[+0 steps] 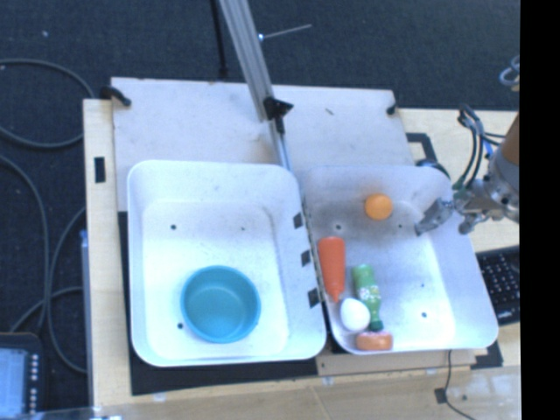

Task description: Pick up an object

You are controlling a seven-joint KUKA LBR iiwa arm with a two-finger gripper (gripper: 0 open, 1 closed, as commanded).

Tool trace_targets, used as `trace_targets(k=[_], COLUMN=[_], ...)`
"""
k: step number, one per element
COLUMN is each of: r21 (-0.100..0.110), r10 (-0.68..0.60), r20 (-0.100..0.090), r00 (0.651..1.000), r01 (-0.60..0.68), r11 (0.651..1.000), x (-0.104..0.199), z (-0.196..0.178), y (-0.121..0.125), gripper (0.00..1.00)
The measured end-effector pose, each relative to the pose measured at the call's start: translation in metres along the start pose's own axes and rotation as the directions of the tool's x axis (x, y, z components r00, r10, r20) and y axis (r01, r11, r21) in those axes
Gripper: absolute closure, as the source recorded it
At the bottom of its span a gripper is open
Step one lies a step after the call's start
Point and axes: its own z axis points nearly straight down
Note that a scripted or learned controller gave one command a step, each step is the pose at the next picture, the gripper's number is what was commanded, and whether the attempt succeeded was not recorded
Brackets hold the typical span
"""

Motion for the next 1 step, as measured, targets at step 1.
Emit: trace_targets(k=[1], r21=[0.003], r10=[-0.003], r20=[0.002], r00=[1.000], r01=[0.003], r11=[1.000], x=[0.0023], z=[0.0474], y=[0.0084], gripper=[0.00])
